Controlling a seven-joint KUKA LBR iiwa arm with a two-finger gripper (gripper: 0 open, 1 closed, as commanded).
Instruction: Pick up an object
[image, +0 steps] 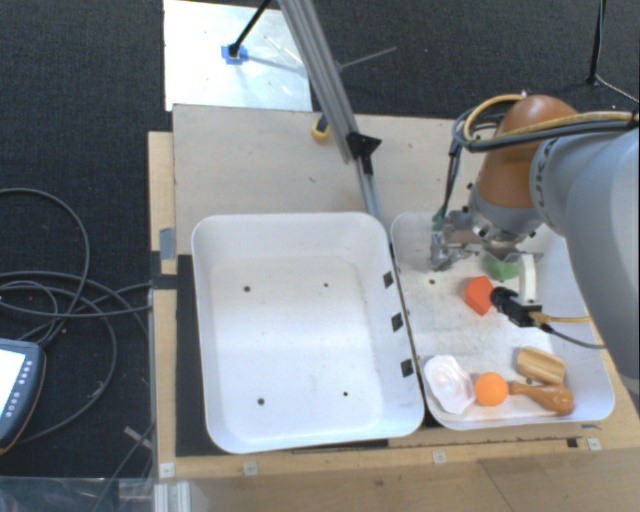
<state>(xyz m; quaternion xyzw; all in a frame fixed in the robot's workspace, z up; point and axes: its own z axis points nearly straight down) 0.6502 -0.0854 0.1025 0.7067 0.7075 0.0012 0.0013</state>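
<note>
The grey arm (590, 190) reaches in from the right, over the far end of the right bin (445, 330). Its hand (441, 256) points down at the bin's far left corner, just above the white floor. From this angle I cannot tell whether the hand is spread or pressed together, and nothing can be seen held in it.

All the loose things lie in the right bin. Nearest the hand is a small orange-red block (479, 294), matte, with soft edges. It sits on the bin floor a little to the near right of the hand and apart from it. Just beyond it is a green piece (503, 268), partly hidden under the wrist, so its shape is unclear.

The rest cluster along the near edge of the bin. A crumpled white lump (447, 383), pale and slightly glossy, lies near the dividing wall. Beside it on the right is a smooth orange ball (490, 389). The ball touches the end of a brown wooden stick (545, 397) that lies flat and runs off to the right. Just behind the stick is a short tan wooden block (540, 364), which is lighter in colour and lies at a slant.

The left bin (300, 330) stands alongside on the counter (260, 160), with a few dark dots on its white floor.
</note>
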